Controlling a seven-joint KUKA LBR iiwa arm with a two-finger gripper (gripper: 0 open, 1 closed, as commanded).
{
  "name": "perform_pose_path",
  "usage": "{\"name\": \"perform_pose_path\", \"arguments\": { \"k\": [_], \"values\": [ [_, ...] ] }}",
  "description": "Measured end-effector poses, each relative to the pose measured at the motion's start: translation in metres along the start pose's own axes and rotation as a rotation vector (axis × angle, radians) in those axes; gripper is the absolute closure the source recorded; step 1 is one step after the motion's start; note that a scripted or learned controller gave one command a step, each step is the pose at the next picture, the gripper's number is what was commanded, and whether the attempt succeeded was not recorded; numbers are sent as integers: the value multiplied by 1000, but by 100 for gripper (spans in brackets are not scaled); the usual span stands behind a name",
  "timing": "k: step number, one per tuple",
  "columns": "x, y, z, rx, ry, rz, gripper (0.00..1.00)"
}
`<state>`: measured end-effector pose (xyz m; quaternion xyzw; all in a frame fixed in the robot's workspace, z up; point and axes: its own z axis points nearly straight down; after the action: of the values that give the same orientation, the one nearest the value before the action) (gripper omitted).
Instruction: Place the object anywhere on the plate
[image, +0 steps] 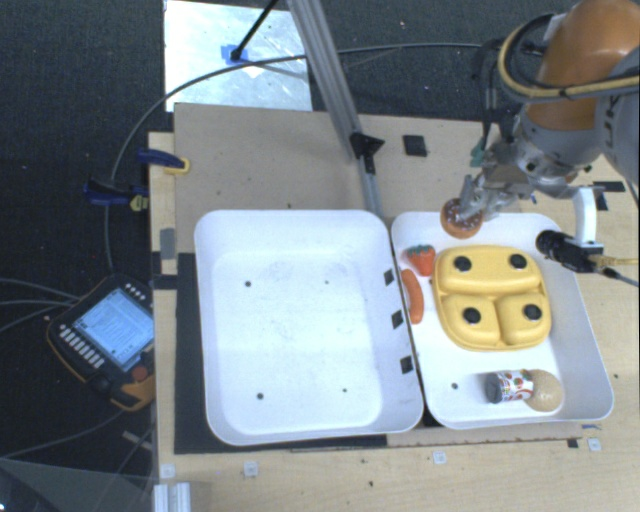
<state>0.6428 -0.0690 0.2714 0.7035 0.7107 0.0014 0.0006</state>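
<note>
Left bin (300, 320) white. Right bin (590, 370) holds a carrot (413, 295) and strawberry (422, 259) at its left edge, yellow sectioned plate (491, 297) mid-bin, small can (510, 386) near the front. Gripper (476, 204) hangs above the bin's back edge, fingers closed around a brown donut (461, 219), apart from the plate.

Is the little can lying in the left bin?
No, the can lies on its side in the right bin, below the yellow plate.
</note>
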Motion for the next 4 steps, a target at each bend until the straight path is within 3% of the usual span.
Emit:
{"name": "perform_pose_path", "arguments": {
  "k": [1,4],
  "values": [
    [44,-2,4,2,0,1,100],
    [215,-7,32,3,1,0,100]
  ]
}}
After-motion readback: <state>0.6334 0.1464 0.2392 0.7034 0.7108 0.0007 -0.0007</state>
